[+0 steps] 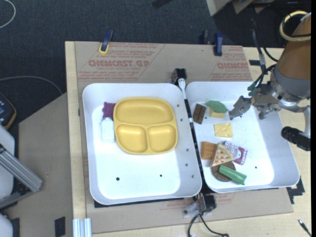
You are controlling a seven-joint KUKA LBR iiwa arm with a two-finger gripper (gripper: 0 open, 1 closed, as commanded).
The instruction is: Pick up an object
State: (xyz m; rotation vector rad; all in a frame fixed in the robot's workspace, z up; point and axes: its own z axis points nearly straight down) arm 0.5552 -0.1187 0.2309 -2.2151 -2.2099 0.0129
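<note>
Yellow cheese slice (223,130) looks thin and light, so we would pinch its edges. Our hand (251,107) hangs open above the right bin (276,152), holding nothing.

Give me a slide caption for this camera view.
Gripper over the right bin of toy food; a yellow tray sits in the left bin.

Grey arm (295,78) at right of frame, with broad orange band (295,53) above the wrist and yellow-rimmed ring at top right. Metal-grey gripper (251,107) of angular parts at mid-right. Black cables (257,43) alongside; black cylindrical part lower right.
</note>
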